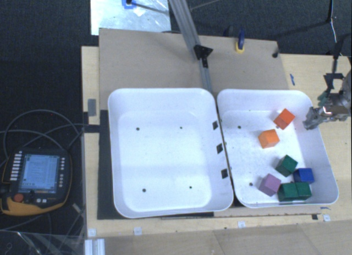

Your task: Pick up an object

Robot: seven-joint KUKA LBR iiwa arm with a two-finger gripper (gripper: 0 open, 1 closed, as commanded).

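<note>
Gripper stood at the right bin's three-o'clock rim, grasp state not discernible, with the nearest orange cube just toward nine o'clock of it, inside the bin, other cubes toward seven o'clock.

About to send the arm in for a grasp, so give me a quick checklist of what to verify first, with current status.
1. Blocks in the right bin: ok, six of them.
2. A block standing free of the others: ok, the orange cube and the tilted orange block are apart.
3. Tight cluster: not ok, the green blocks, the blue cube and the purple cube crowd the near corner.
4. Gripper position: not ok, at the bin's right rim, over no block.
5. Finger state: cannot tell.
</note>
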